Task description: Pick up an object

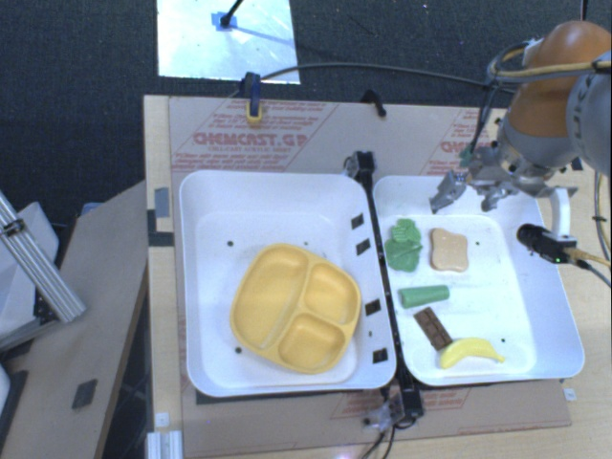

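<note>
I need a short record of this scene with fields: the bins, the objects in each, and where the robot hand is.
left bin: holds a yellow divided tray
right bin: holds five items
items, far to near: green leafy piece, toast slice, green cylinder, brown bar, banana
hand: above the far edge of the right bin, nothing between its fingers, open
nearest item to hand: toast slice, apart from it
task state: no object picked up yet

Even, fairly bright overhead light whitens both bins (287,199), with soft, short shadows. Glare flares on the foil sheet (227,25) at eleven o'clock. Detail is slightly soft and grainy throughout.
</note>
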Tool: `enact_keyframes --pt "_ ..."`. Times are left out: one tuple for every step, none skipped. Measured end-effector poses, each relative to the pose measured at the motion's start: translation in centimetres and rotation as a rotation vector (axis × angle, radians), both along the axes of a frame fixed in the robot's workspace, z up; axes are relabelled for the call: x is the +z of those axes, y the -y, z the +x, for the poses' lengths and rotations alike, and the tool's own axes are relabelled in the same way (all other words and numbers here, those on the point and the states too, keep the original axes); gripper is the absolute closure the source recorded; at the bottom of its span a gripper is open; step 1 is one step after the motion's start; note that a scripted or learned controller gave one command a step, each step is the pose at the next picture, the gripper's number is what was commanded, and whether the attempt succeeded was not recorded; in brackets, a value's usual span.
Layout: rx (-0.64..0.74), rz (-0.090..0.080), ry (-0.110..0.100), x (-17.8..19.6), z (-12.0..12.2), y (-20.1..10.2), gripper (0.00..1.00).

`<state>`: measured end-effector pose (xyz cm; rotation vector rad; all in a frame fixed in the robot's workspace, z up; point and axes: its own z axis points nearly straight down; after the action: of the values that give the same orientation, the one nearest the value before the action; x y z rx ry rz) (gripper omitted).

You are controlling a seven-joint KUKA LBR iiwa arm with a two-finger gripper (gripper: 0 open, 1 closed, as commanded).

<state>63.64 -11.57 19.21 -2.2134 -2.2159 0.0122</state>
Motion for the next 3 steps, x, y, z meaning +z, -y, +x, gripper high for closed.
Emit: enact_keyframes --pt "0.002 -0.002 0.014 0.8 0.3 0.0 0.00" --pt "0.005 -0.002 0.011 -4.3 1.4 0.0 0.00" --pt "0.001 -0.001 0.014 -10.4 1.2 0.1 0.00"
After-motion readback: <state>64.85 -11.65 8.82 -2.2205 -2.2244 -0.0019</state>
